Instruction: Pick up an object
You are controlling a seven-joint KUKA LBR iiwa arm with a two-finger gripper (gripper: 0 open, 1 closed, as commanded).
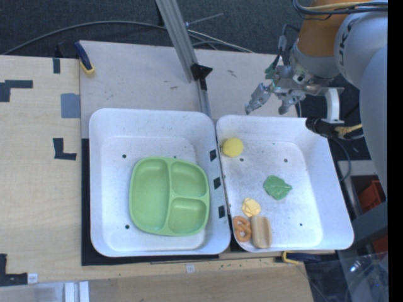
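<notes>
In the right bin (327,168) lie a yellow round object (232,147) near the far left corner, a green leafy piece (277,187) in the middle, and by the near edge a small yellow piece (250,207), a pretzel (241,229) and a tan bun-like piece (261,231). My gripper (271,102) hangs open over the far rim of the right bin, above and right of the yellow round object, with nothing between its fingers.
The left bin (104,168) holds a green divided plate (169,196). A metal pole (179,33) slants down to the junction of the bins. A blue-and-yellow clamp (84,58) sits at the bench's far left. Cables run along the back.
</notes>
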